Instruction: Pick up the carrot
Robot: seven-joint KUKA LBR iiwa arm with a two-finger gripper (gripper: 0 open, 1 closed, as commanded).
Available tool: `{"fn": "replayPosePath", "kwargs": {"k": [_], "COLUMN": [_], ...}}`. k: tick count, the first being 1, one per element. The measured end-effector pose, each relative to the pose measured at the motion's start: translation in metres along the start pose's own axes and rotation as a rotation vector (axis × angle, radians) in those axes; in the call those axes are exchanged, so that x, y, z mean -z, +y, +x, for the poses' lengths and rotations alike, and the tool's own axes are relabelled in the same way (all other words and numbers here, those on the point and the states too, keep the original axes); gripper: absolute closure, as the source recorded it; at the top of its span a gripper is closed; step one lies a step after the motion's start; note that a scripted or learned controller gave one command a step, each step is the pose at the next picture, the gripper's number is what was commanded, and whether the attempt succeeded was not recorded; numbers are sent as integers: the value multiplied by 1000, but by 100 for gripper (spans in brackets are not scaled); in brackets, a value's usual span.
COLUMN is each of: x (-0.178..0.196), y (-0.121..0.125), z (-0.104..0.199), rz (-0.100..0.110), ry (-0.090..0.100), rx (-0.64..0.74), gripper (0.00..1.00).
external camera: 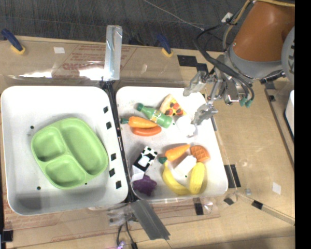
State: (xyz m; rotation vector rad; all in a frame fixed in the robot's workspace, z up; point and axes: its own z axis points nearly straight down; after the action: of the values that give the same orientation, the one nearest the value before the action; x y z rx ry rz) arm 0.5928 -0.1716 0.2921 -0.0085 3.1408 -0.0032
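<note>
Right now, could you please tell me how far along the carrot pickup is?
Nothing looks done yet: the carrot lies in the right bin beside the waffle and above the bananas. In hand: the tool hangs over the bin's upper right area, holding nothing. Left: move to the carrot, grasp and lift it.

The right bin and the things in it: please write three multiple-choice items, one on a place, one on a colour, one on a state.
1. Where is the carrot?
A. right bin
B. left bin
C. bench

2. What colour is the divided plate?
A. white
B. green
C. orange

3. How does the tool stand to the carrot?
A. clamps it
B. apart from it, above the bin's right rim
C. presses it flat

Answers: 1 A, it lies by the bananas; 2 B, green in the left bin; 3 B, bare bin floor lies between them.
</note>
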Motion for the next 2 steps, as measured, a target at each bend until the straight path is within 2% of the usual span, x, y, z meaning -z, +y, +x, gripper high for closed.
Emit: {"fn": "replayPosePath", "kwargs": {"k": [1, 2], "x": [-156, -198], "y": [13, -14], "z": [22, 92], "rz": [-5, -1], "ry": [11, -2], "rx": [6, 43], "gripper": [0, 0]}}
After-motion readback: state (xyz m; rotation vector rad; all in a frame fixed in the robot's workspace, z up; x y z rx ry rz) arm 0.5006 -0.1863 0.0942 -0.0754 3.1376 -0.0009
